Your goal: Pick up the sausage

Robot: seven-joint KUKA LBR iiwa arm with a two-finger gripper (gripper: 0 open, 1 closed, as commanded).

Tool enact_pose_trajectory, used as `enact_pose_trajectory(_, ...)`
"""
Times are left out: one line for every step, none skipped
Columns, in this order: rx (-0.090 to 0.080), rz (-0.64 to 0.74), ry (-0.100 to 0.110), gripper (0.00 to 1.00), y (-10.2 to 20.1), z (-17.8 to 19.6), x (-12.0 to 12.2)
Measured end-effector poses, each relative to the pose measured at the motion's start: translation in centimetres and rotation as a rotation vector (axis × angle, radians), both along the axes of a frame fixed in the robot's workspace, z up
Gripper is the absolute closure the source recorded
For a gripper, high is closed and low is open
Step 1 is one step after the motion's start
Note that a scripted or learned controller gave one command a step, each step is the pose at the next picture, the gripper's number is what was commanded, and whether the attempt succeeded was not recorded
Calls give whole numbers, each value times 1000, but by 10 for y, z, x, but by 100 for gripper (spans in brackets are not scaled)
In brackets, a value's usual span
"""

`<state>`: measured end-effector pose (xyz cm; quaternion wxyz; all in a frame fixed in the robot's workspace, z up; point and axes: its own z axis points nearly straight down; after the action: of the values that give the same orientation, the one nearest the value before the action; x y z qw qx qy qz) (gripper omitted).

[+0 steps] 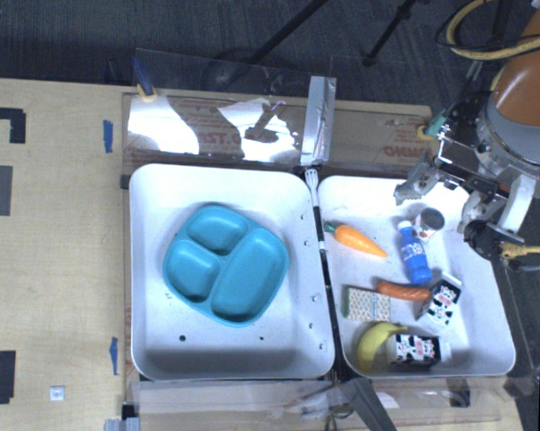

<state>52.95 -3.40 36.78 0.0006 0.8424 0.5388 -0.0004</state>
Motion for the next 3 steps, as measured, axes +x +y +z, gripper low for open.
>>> enact_pose_trajectory(1, -124, 4, 0, 90, -87, -24)
enact_pose_trajectory(0, -233, 2, 0, 137, 67, -50)
enact_pose_trajectory(2, -470, -2, 0, 189, 67, -50)
